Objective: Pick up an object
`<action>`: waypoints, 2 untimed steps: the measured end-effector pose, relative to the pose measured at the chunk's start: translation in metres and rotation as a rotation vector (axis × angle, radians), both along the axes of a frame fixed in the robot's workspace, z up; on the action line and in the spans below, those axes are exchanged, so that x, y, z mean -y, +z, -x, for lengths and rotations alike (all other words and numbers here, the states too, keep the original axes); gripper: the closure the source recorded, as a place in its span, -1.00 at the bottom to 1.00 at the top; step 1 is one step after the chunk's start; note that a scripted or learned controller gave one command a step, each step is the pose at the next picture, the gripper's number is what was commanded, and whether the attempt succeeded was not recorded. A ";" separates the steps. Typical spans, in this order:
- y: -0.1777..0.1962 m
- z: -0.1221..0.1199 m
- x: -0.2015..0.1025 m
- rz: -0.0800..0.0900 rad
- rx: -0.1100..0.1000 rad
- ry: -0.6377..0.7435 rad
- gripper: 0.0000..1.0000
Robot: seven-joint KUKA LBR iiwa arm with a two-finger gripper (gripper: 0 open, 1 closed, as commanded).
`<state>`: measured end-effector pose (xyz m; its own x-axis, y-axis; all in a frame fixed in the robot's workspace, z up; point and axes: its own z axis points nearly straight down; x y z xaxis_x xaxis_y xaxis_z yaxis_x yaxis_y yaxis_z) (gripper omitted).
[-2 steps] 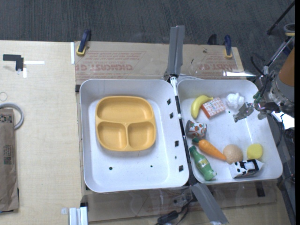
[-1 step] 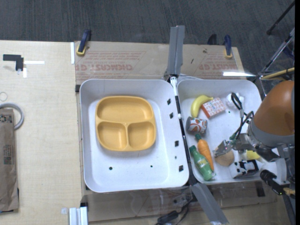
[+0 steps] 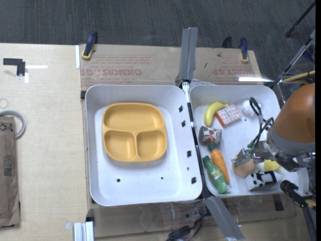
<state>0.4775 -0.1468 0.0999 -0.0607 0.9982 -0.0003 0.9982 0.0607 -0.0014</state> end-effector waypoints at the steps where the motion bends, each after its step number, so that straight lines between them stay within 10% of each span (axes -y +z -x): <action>1: 0.122 -0.048 -0.068 0.001 0.001 0.000 1.00; 2: 0.110 -0.057 -0.056 0.000 -0.001 0.197 1.00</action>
